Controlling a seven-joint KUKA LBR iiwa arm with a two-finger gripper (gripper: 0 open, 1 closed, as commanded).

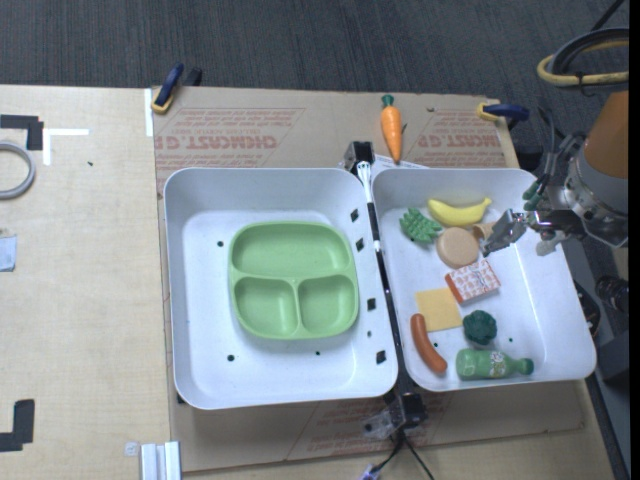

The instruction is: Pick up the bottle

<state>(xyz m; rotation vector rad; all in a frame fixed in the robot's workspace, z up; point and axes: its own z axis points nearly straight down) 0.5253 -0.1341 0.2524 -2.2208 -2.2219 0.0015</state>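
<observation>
The bottle [493,365] is green with a pale label and lies on its side at the front of the right bin [560,298], its cap pointing right. My gripper [503,230] hangs over the back right part of that bin, beside a tan round piece [459,246] and just right of the banana [459,210]. It is open with nothing between its fingers. The bottle lies well in front of the gripper, apart from it.
The right bin also holds a green leafy piece [420,225], a red-and-white packet [473,282], a cheese slice [438,309], broccoli [480,326] and a sausage [428,343]. A green divided tray [294,280] sits in the left bin [190,298]. A carrot [390,126] lies behind the bins.
</observation>
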